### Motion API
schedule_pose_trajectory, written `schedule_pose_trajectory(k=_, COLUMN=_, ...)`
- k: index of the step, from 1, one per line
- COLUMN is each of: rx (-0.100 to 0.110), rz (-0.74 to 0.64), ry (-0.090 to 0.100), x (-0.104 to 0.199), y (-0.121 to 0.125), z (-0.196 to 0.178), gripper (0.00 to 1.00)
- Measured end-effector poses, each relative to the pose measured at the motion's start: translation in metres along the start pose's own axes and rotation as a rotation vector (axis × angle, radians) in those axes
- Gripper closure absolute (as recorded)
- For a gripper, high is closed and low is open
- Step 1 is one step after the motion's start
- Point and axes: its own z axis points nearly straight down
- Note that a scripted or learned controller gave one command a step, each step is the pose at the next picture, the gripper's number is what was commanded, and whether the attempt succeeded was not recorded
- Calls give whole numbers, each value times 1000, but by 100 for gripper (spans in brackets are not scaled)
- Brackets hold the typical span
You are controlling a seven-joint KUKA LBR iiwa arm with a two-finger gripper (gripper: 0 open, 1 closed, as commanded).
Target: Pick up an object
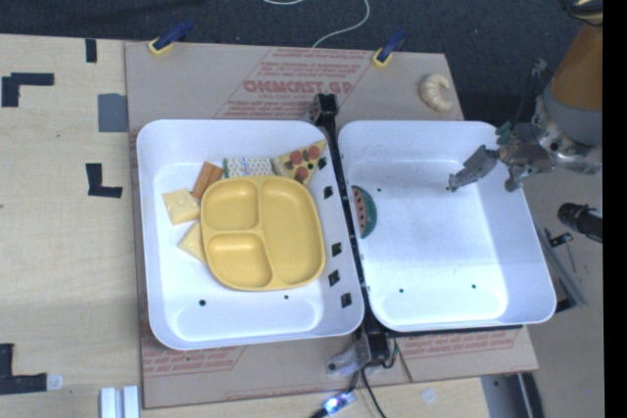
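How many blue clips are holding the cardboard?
2. One blue clip is at the cardboard's far left corner, the other blue clip at its far right corner. More may be hidden.

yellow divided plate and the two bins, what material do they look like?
Yellow divided plate: likely molded plastic, matte to satin; uniform color, soft rounded compartment ridges, faint sheen. Left bin and right bin: probably thin formed plastic, smooth white with slight gloss; rounded corners and rolled rims. Can't rule out coated metal.
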Motion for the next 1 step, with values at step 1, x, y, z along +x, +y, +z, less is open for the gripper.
schedule_pose_trajectory(k=1, rx=-13, rz=-4, ry=-3, x=0, y=3, z=-8, gripper=0)
